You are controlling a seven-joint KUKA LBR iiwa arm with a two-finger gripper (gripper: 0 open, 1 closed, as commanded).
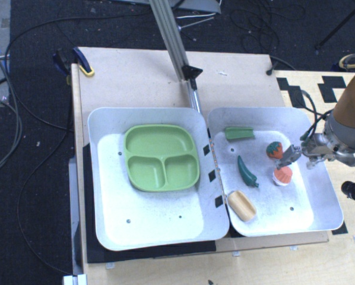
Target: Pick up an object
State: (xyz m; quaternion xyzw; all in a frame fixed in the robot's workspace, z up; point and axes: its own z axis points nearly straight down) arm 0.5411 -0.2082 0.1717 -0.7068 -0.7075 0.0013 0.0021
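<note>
We see a bench point(136, 70) bearing two white bins: the left bin point(106, 218) holds a green plate point(162, 158) with three compartments, lying flat toward its upper middle. The right bin point(320, 212) holds the smaller things. The arm point(346, 123) comes in from the right, and its gripper point(289, 157) sits low over the bin's right half, just above a small red and white piece point(282, 175) that looks like a cut strawberry, pale face partly up. We cannot tell how the jaws stand, as they blur into the piece below them. Just up and left of the gripper lies a red strawberry point(275, 149) with a green cap. A tan bread roll point(241, 206) rests near the bin's lower left corner, a dark green pepper point(247, 172) lies slanted at mid-bin, and a green pod point(239, 134) lies near the top edge.
</note>
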